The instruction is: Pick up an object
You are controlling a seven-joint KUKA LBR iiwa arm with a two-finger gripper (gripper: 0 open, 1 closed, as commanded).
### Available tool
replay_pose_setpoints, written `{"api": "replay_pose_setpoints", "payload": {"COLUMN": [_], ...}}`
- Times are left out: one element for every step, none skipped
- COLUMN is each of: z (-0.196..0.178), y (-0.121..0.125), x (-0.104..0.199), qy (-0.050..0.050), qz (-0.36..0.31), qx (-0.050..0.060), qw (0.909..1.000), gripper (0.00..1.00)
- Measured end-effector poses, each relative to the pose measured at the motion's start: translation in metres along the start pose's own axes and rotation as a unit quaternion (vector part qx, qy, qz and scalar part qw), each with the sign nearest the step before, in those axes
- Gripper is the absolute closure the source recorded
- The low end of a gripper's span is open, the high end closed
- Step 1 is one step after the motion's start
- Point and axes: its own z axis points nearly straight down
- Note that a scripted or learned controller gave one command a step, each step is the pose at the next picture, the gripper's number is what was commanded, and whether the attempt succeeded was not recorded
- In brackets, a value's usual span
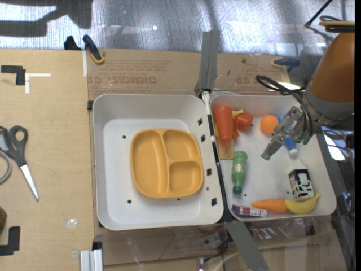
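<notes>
Your desk [45,168] is pale wood on the left, with a pair of grey-handled scissors [21,154] lying on it and flattened brown cardboard [144,75] beneath and behind the two white bins. Beyond the desk you see grey ribbed flooring [169,13] with patches of light and shadow. The left bin [113,168] carries a yellow three-compartment tray [167,162] near its centre. The right bin [271,176] holds the loose objects: a red bottle [224,123] along its left wall, a small red-and-yellow toy [243,120] beside it, an orange ball [269,123], a green bottle [238,171] below the red one, a black-and-white can [300,184], a banana [302,204] and a carrot [269,205] along the near wall, with a flat red-and-white packet [248,211] at the corner. The arm [335,66] reaches in from the right, and your tool [269,151] hangs over the right bin between the orange ball and the can, its fingers slightly parted, nothing between them; a small blue-and-white object [290,145] lies just beside it.
</notes>
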Motion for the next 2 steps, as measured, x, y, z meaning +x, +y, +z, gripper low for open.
{"api": "replay_pose_setpoints", "payload": {"z": [0.098, 0.121], "y": [0.023, 0.025], "x": [-0.039, -0.012], "qy": [0.0, 0.0], "qz": [-0.062, -0.015], "qx": [0.0, 0.0], "qw": [0.9981, 0.9999], "gripper": [0.0, 0.0]}}
